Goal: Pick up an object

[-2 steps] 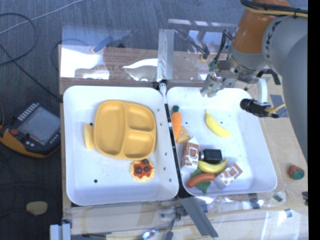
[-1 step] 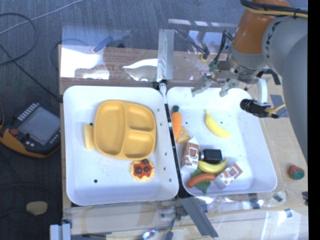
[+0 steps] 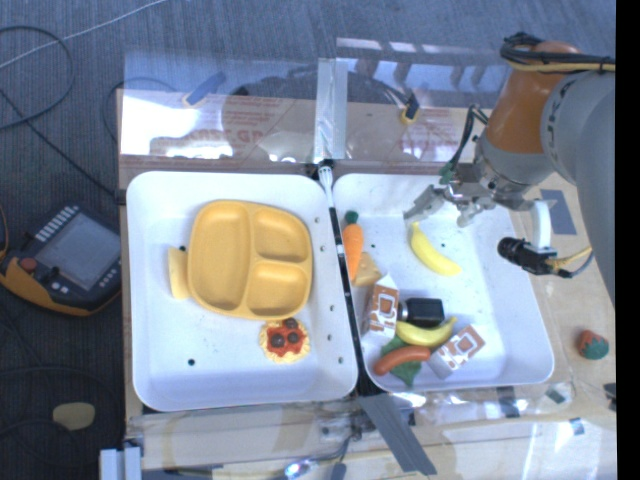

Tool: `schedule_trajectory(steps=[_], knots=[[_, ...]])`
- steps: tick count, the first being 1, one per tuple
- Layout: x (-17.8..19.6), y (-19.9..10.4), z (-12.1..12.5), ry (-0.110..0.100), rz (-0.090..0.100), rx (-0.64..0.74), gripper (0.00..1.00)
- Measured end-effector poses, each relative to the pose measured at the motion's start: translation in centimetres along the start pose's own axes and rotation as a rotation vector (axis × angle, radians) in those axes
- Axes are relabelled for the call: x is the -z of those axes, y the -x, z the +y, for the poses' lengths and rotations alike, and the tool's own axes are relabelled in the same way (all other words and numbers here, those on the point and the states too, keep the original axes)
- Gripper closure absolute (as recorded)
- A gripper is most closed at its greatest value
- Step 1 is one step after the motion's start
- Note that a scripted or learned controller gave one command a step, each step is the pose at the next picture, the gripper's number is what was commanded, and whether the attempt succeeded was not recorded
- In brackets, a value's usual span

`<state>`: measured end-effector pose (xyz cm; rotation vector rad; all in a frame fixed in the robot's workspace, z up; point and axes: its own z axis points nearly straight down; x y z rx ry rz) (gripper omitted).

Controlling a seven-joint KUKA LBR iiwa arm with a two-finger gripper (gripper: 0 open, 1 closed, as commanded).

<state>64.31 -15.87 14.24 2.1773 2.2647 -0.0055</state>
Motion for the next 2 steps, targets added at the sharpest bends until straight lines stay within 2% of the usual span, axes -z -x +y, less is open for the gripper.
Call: schedule_trajectory(steps=[1,2], knots=[[-5.3,0.6,-1.4,0.011,-0.002,-0.011,0.00],[-4.3,0.6,-1.3,0.014,0.000,-0.010,1.00]])
